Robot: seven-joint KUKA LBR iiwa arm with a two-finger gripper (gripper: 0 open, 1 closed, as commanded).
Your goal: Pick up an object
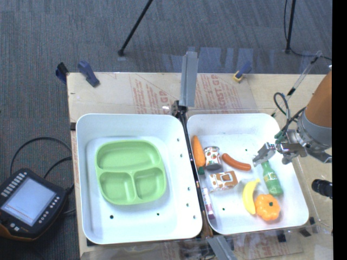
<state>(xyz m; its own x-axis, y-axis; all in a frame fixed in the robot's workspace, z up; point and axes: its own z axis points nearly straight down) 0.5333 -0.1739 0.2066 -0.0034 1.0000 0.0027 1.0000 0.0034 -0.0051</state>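
The gripper (267,152) hangs over the right bin (227,124), fingers spread and holding nothing. Just below it lies the green bottle (271,179), long axis running nearly straight away from the fingers. The sausage (236,161) lies to its left.

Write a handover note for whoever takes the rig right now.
Gripper: over the right bin, just above the green bottle, nothing seen in it.
Right bin holds the carrot, sausage, two small cans, banana, orange pumpkin and the bottle.
Left bin holds the green tray.
Done: nothing lifted yet.
Left: grasp and lift one object; the bottle is nearest.
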